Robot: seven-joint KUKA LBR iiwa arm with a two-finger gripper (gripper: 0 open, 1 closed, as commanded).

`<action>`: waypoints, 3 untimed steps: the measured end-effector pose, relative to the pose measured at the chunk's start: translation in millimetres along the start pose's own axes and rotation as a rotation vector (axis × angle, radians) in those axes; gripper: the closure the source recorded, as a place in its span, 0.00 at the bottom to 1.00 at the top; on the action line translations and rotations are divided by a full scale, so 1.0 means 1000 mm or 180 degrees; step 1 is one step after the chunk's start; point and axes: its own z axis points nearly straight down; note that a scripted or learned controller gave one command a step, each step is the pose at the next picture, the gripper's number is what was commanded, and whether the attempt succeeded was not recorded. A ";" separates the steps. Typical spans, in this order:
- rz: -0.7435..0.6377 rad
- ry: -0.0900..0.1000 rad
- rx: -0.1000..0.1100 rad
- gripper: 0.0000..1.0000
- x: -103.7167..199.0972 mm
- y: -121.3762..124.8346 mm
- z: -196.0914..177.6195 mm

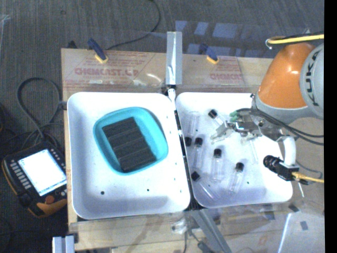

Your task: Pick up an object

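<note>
Near edge first: right bin point(284, 194) holds a scatter of small clear vials w/ black caps; one lies near centre w/ cap at point(239, 167), another just left of it point(217, 153), a loose cap or short vial at the near-left corner point(195, 176); these are the candidates for the pick, all lying flat on white, glass barely visible vs. the bin floor.

Risk, as I judge it: vials are clear, round, close together; a descent slightly off-centre would prob. roll one away or nudge its neighbour; fingers could also close on two at once or skid off the glass. Low contrast makes the target pose hard to read; only caps stand out.

Mid-bin: gripper point(239, 124) sits low over the far half of the right bin, amid the vials; metal parts + cables clutter the view, so can't tell whether it's open or closed, nor whether anything's in it; no vial seen between fingers. A black fitting on the wrist hardware point(275, 163) hangs over the right side of the bin, cable trailing right; might brush the bin wall if the arm swings.

Far end of right bin: two more capped vials, point(212, 113) and a pair by the left wall point(192, 140), tight to the divider; wall would block a finger there.

Left bin point(79, 194): teal tray point(105, 141) w/ dark ribbed block point(129, 144) inside; well apart, not in the way. Pendant point(37, 175) off the bench at left; clamps point(97, 49) on the far edge.
</note>
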 end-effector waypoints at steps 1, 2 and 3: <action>-0.0328 -0.0007 -0.0012 0.00 -0.041 0.004 -0.088; -0.0551 -0.0005 0.0000 0.00 -0.071 0.055 0.070; -0.1023 -0.0014 -0.0015 0.00 -0.119 0.099 -0.057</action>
